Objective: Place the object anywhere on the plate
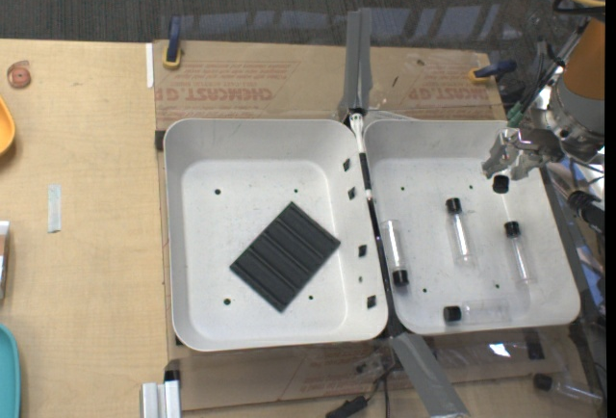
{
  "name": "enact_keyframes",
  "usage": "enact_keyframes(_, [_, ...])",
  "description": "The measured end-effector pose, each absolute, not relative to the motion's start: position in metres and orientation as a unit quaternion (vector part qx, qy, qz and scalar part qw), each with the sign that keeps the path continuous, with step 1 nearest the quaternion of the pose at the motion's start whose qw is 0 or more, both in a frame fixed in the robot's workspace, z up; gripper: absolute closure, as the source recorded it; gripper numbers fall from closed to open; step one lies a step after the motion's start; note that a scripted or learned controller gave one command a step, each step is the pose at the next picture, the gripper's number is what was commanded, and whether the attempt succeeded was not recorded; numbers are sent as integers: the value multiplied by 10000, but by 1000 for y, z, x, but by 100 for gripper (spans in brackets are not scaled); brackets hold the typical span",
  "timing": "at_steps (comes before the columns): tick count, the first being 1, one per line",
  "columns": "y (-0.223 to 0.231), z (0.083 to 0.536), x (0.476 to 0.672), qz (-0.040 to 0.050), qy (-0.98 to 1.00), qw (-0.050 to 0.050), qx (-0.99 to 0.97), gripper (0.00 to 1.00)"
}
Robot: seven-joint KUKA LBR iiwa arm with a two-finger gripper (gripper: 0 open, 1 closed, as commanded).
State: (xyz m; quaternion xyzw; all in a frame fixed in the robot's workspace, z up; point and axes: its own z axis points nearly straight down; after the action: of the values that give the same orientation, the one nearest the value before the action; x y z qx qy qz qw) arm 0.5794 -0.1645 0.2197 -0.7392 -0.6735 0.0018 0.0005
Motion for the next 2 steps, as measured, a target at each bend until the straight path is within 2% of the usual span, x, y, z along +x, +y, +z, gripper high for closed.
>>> enact_keyframes(1, [-135, 281, 478, 8, -7802, 6, -6255, 100])
enact_keyframes(2, [-62, 211, 623, 7, -8451, 1, -5345, 100])
